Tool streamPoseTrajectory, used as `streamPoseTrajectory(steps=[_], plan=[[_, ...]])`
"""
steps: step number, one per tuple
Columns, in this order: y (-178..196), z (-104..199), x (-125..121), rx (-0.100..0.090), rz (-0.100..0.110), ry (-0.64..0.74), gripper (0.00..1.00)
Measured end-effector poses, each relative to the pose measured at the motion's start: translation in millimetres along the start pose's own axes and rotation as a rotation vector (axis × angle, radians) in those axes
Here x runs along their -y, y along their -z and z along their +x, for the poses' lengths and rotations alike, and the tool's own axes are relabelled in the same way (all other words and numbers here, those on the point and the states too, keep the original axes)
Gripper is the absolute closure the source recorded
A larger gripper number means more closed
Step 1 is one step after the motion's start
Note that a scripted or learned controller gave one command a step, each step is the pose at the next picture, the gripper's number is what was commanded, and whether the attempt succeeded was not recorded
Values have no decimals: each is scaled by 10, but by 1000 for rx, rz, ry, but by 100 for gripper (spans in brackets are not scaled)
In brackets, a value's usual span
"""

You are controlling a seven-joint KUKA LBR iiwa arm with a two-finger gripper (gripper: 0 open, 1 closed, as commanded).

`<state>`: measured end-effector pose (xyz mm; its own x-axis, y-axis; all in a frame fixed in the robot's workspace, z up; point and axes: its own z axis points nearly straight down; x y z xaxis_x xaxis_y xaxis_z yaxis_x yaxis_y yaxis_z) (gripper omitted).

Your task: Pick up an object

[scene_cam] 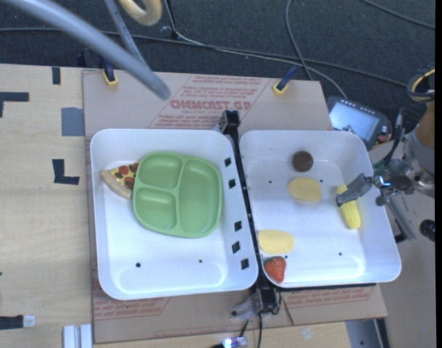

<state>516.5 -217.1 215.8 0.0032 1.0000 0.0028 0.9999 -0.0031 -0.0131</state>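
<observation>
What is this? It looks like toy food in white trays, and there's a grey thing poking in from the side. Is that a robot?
Yes, it's a robot arm, photographed by one camera fixed above the bench and looking down at a slant. The arm reaches in from the right, and its gripper, the part that grabs things, is at the right edge of the right white bin, just above a yellow toy corn cob. I can't tell whether it grips anything. That bin also has a dark brown round ball, two pale yellow lumps and a red toy strawberry. The left white bin holds a green divided plate with a toy pizza slice partly under its edge.
</observation>
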Motion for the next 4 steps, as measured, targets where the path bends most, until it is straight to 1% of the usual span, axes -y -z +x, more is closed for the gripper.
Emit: streamPoseTrajectory(steps=[1,2,3,4], plan=[[66,4,-28,3,-12,4,0],[-571,48,-26,1,-7,4,0],[-1002,51,-35,1,-9,4,0],[-1289,109,-73,-6,-15,11,0]])
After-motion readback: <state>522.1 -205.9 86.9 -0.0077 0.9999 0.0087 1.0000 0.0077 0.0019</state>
